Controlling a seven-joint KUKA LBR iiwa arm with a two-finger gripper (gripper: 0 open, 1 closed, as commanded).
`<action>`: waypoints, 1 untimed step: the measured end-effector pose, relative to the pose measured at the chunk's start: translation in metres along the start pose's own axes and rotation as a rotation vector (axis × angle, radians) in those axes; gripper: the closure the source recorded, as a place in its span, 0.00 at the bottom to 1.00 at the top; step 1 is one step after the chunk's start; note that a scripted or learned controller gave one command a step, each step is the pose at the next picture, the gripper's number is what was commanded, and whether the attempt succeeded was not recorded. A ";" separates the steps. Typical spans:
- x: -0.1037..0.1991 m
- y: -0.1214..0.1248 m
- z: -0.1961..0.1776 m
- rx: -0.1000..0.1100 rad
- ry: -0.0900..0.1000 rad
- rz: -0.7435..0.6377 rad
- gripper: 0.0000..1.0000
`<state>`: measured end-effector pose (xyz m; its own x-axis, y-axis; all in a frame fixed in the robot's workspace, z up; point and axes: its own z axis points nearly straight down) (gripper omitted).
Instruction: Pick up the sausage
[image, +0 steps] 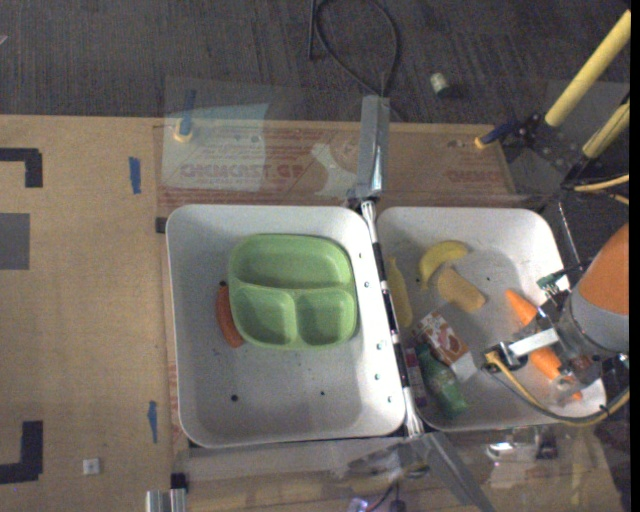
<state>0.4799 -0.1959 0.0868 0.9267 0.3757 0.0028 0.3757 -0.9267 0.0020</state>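
Note:
The sausage (228, 318) is a red-orange curved piece in the left bin (290, 400), lying against the left rim of the green divided plate (293, 290), which partly covers it. My gripper (538, 355) is far to the right, low over the right bin (500, 235), above an orange carrot-like piece (522, 306). Nothing links the gripper to the sausage.
The right bin holds a banana (441, 256), a long yellow piece (399, 290), a pale yellow block (461, 289), a small printed box (442, 337) and a green bottle (442, 385). A metal divider (385, 320) separates the bins. Cables loop below the wrist.

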 end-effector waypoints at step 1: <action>0.142 0.023 -0.036 0.004 -0.004 0.108 0.00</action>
<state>0.6200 -0.1640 0.1228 0.9618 0.2738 -0.0012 0.2738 -0.9618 -0.0017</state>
